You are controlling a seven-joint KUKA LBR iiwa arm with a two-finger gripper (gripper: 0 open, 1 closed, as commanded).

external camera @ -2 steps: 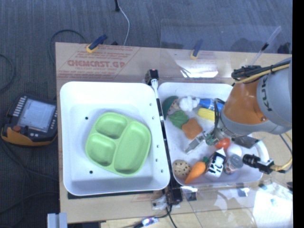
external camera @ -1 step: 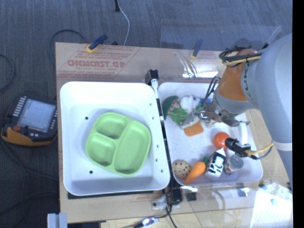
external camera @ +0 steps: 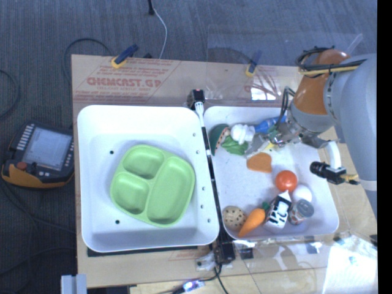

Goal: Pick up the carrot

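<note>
Carrot (external camera: pixel 252 220) between cookie (external camera: pixel 232 215) and carton (external camera: pixel 279 212)

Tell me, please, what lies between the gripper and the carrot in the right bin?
In the camera view, an orange wedge-shaped piece lies on that stretch, between the gripper at the bin's far end and the carrot near its front wall; the rest is bare bin floor.
</note>
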